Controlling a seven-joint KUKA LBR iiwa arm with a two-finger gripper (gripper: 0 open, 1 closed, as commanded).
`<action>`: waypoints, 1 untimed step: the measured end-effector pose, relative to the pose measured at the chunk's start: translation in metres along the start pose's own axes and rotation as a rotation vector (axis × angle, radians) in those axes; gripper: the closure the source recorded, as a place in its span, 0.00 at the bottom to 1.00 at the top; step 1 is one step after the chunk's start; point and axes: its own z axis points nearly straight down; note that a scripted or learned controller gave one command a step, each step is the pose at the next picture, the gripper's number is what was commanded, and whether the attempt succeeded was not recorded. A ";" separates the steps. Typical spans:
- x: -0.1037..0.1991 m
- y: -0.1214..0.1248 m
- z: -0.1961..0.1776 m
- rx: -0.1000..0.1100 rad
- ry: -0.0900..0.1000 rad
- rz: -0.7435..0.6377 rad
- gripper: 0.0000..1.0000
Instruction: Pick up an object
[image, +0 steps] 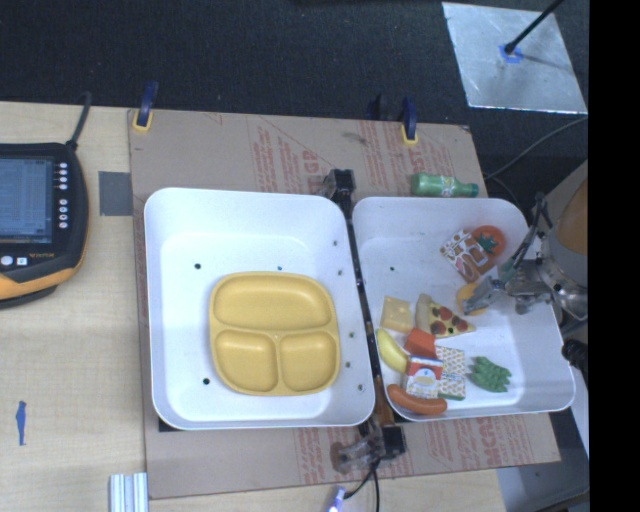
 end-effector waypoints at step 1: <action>0.000 0.050 0.031 0.000 0.000 -0.001 0.00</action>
